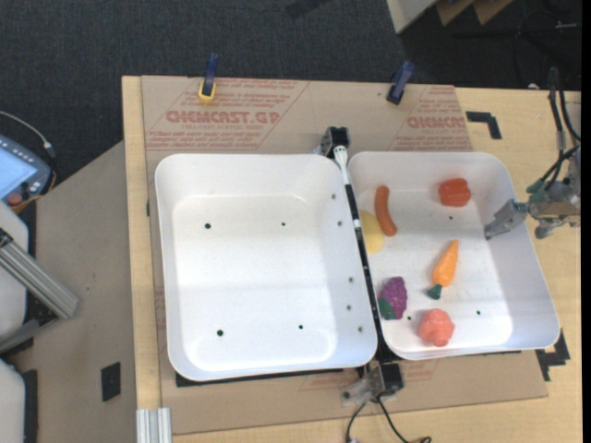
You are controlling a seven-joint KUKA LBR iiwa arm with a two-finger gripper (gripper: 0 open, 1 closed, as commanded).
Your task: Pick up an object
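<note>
The pink lumpy toy (436, 327) lies nearest the camera, at the front of the right bin (531, 275), with the purple grapes (394, 295) just beside it and the carrot (446, 264) a little behind. My gripper (506, 220) hangs at the bin's right rim, holding nothing, and I cannot tell its state. I judge the carrot light, stiff and a bit slippery, so I would take it across its thick middle.
</note>
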